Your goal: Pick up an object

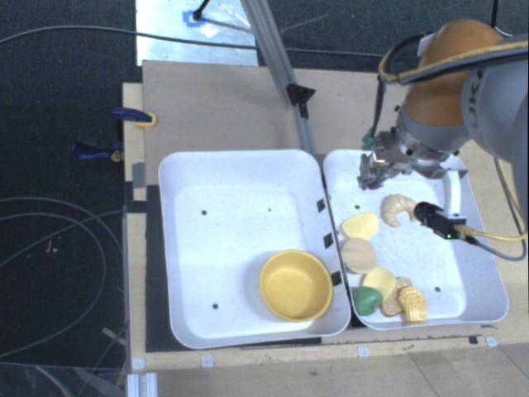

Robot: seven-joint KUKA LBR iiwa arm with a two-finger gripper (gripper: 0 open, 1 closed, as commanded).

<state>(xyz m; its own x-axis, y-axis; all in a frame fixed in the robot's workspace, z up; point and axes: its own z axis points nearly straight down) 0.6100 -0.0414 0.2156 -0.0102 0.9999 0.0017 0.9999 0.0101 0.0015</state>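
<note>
Above the right bin (483, 296), the gripper (374, 172) is positioned near a croissant (398, 208). Its finger state cannot be determined. A yellow bowl (295, 284) is located in the left bin (215, 197).

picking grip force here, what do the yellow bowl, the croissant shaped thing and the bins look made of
The round yellow bowl in the left bin looks like moulded plastic: even colour, smooth matte walls, soft sheen. The small tan croissant-shaped piece in the right bin seems toy plastic or rubber, uniformly coloured; which one is unclear. The two shallow white bins look like thin formed plastic, with rounded corners and lips.
</note>
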